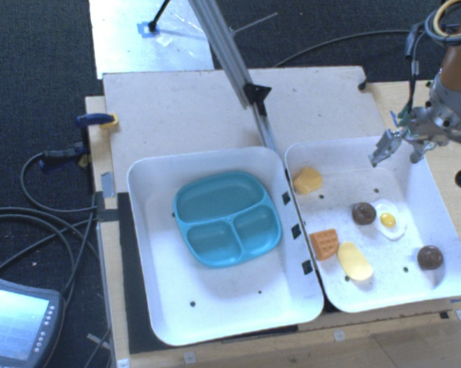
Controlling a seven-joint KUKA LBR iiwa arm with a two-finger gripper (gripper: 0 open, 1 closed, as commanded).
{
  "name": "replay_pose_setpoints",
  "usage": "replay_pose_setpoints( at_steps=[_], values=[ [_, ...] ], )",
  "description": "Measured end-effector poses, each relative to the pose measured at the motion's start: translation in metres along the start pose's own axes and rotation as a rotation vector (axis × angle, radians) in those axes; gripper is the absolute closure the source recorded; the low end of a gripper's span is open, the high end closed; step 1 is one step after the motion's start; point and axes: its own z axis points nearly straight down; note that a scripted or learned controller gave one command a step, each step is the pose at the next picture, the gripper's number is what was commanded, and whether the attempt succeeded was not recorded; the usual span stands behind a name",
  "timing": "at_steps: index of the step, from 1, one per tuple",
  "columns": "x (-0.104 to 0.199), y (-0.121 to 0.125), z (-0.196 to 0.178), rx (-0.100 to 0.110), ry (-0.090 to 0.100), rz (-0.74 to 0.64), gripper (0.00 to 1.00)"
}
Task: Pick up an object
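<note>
From my remote seat, the two shallow white bins (169,305) look like smooth, slightly glossy plastic, and the turquoise three-compartment tray (227,218) in the left one reads as smooth moulded plastic with a soft sheen. The pale bench board (176,112) beneath looks like matt, unfinished wood or fibreboard, and the dark floor (29,77) like rough carpet. I see dull bare metal on the gripper (404,146).

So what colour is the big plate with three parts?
The plate is light blue, seen clearly in the camera view, in the left bin.
</note>
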Motion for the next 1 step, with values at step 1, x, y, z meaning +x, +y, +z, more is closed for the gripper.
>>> replay_pose_setpoints(
  at_steps=[1],
  values=[
    [0.0000, 0.0000, -0.0001, 0.000, 0.000, -0.001, 0.00]
  ],
)
